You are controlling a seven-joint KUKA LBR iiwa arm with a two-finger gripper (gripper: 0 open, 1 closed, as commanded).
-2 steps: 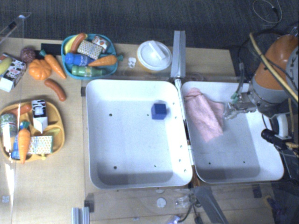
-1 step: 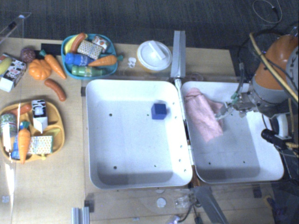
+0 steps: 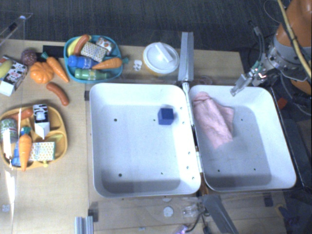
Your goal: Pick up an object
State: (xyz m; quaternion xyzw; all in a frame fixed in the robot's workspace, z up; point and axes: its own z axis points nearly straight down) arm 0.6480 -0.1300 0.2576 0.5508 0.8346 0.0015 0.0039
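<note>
I take the seam between the two bins as my landmark. Right of it, the right bin (image 3: 263, 179) holds the biggest candidate, a pink cloth (image 3: 214, 121) lying crumpled just beside the seam toward the bin's far end. I judge it light, soft and limp: it should bunch and drape when lifted, so I would pinch a raised fold near its middle, not a flat edge, and expect it to trail. Left of the seam, the left bin (image 3: 126, 174) carries a small blue block (image 3: 166, 115), close to the seam and apart from the walls. It looks stiff, light and square-sided, and possibly a little slick; I would close on two opposite flat faces, coming straight down. The hand (image 3: 242, 85) hangs over the far rim of the right bin, well right of the seam and clear of the cloth, with nothing between its fingers; whether they are spread wide or drawn narrow I cannot tell from here.
</note>
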